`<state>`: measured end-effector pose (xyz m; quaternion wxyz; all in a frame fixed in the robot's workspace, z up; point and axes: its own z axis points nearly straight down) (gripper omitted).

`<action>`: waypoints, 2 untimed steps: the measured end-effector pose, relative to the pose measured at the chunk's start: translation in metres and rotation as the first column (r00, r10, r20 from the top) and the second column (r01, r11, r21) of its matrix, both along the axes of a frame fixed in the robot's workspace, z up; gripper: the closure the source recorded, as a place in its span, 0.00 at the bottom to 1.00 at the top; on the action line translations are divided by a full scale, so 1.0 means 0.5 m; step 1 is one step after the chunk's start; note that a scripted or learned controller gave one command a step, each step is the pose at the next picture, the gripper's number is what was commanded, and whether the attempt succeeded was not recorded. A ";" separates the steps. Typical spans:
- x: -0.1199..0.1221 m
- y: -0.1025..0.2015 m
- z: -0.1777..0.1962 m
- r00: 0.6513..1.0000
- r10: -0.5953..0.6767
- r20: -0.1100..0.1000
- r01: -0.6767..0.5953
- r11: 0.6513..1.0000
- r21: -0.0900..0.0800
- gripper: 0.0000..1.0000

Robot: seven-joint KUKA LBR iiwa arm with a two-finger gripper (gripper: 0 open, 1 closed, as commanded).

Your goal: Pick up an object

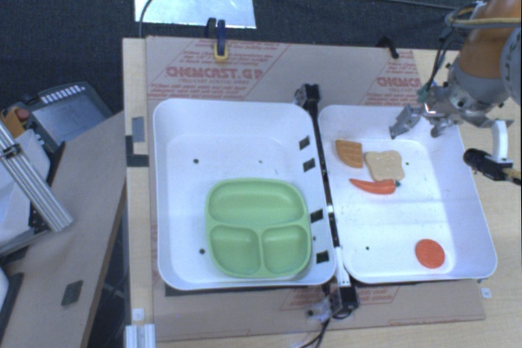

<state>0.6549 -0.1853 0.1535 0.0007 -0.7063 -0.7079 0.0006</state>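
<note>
Your claw hangs with fingers spread, apparently gripping nothing, at the right bin's one o'clock corner. Below sit one toast, one cracker, one pepper, one tomato.

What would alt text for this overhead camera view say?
A robot arm's end effector hovers open over the right bin, which holds a carrot, bread slice, cracker and orange disc. The left bin holds a green tray.

You have a flat wooden bench topped by a printed brown cardboard sheet. Two shallow white plastic bins, left and right, sit touching on it.
</note>
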 end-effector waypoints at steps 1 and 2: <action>-0.006 0.001 -0.083 1.000 0.000 0.001 0.000 1.000 0.000 0.00; -0.003 0.001 -0.135 1.000 0.002 0.006 -0.002 1.000 -0.002 0.00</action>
